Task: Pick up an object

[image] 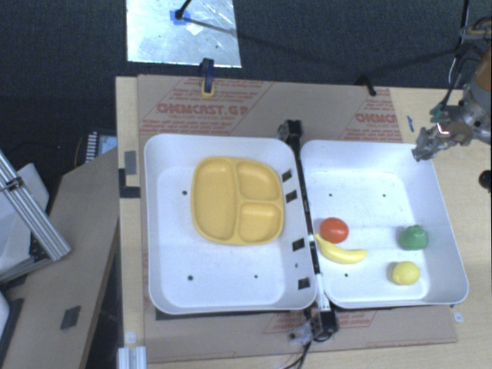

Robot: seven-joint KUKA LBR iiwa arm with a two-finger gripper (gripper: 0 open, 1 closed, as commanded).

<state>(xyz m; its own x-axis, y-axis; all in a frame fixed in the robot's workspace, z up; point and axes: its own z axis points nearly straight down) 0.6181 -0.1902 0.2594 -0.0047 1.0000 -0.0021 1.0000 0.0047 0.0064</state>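
overhead slanted view of the bench. the gripper (427, 149) sits at the far right, above the upper right corner of the right bin (369, 177), just at or past its rim; it is small and partly blurred here, so how far it is open cannot be told, and nothing can be made out in its grasp or touching it. the candidate objects all lie in the lower half of the right bin, well apart from the gripper: a red tomato-like ball (334, 228) near the bin's left wall, a yellow banana (342, 253) just below and touching or nearly touching it, a green fruit-shaped piece (413, 237) toward the right wall, and a yellow lemon-like piece (405, 272) just below the green one. the left bin (169, 283) holds a yellow divided plate (237, 200) with three compartments, lying flat near the bin's centre. the two bins meet along a dark central seam with small black clips (292, 197). both rest on a sheet of brown cardboard (231, 104) printed with red lettering, which covers a pale wooden bench top (127, 106). beyond the bench, the floor is dark carpet (61, 44), on which a shiny silver sheet (183, 21) lies. an aluminium frame member (31, 214) crosses the left edge.
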